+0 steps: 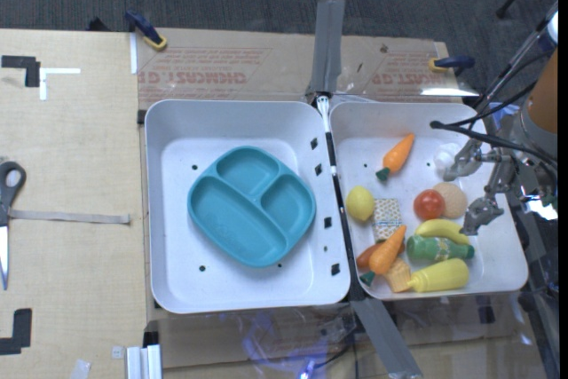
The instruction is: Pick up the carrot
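You've 2 carrots in right bin (355,124): one (397,153) lying free nr back edge, other (387,251) wedged in clutter nr front edge. Pincer (474,187) over right edge, fingers apart, nothing btwn. Back carrot prob easier grab, clear room round it.

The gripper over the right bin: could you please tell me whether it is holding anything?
Nothing is held: the gripper hangs open, apart from the orange carrot.
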Tool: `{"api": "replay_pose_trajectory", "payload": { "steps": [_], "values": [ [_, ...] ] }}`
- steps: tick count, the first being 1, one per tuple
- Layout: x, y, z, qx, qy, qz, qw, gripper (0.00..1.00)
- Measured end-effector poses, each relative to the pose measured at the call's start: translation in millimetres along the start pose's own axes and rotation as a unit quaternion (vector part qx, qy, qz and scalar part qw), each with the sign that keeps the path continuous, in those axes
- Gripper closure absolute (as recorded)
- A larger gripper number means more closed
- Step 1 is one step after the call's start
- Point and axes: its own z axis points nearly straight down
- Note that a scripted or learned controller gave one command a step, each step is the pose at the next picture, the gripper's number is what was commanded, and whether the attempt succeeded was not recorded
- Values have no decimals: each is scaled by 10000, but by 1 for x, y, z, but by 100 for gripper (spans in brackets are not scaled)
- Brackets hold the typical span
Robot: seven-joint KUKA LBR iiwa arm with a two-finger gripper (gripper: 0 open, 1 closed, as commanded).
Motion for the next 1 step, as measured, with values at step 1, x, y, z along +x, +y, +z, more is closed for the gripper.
{"api": "replay_pose_trajectory", "payload": {
  "steps": [1],
  "values": [
    [-67, -16, 113, 0, 2, 322, 9995, 0]
  ]
}}
